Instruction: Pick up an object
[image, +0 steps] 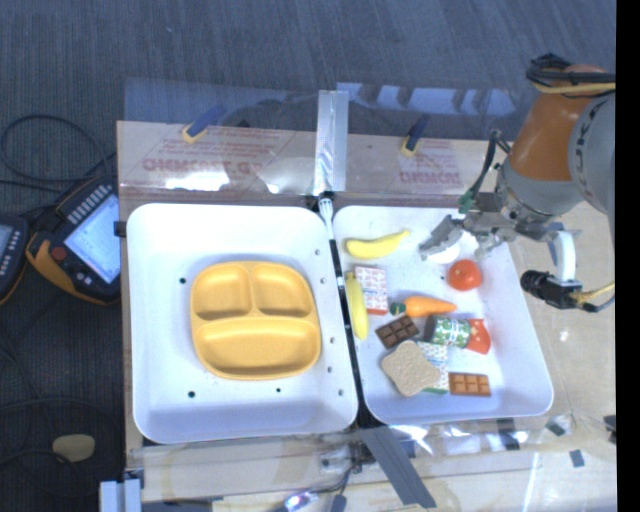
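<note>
Reaching in from the right, the grey arm with its orange band (548, 135) hangs over the upper right corner of the right-hand shallow white bin (530, 385), with the tool (462, 235) low above the bin's floor. Its two fingers (437, 243) appear spread apart with nothing between them, though their tips are small and partly blurred. Just below and right of the tool lies a round red tomato-like toy (465, 274), apart from the fingers. Left of the tool rests a yellow plastic banana (377, 243); a second yellow elongated piece (356, 305) lies along the bin's left wall. Grouped in the bin's middle are a pink-and-white patterned packet (371, 288), an orange toy carrot (431, 305), a dark brown chocolate square (397, 329), a green-and-red printed packet (460, 333), a tan speckled slice of toy bread (410, 369) and a small orange-brown waffle-like bar (470, 384). The left-hand shallow white bin (160, 400) carries a yellow three-compartment plastic tray (255, 319) at its centre. Both bins sit side by side on the counter (580, 400).
</note>
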